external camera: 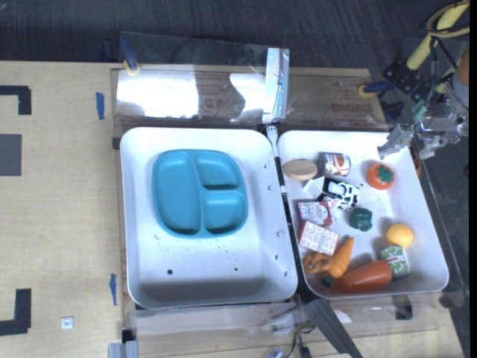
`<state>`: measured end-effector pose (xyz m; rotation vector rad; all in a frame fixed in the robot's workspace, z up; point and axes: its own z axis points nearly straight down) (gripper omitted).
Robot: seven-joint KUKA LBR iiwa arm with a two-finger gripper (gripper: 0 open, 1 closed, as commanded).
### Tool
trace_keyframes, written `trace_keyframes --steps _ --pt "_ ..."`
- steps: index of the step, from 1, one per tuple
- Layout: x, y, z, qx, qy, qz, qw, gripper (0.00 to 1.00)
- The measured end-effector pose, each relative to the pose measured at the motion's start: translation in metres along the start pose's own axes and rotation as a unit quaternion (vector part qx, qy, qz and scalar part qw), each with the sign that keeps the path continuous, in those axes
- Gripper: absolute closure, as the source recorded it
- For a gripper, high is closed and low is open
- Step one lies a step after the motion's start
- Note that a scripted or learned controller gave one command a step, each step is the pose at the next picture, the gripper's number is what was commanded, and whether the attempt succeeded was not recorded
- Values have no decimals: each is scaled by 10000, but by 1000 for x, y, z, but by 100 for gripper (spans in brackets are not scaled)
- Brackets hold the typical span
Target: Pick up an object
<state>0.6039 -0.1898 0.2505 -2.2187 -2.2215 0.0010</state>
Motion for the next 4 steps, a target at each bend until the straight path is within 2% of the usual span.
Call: trace_keyframes --steps 1,2,3,4 --pt "-15 4 104 36 9 -585 9983 0" --pt "-21 36 162 -55 53 -776 9970 0" --pt "-25 37 149 -80 8 -761 9971 100" --pt "43 40 60 -72 -14 -586 9983 100"
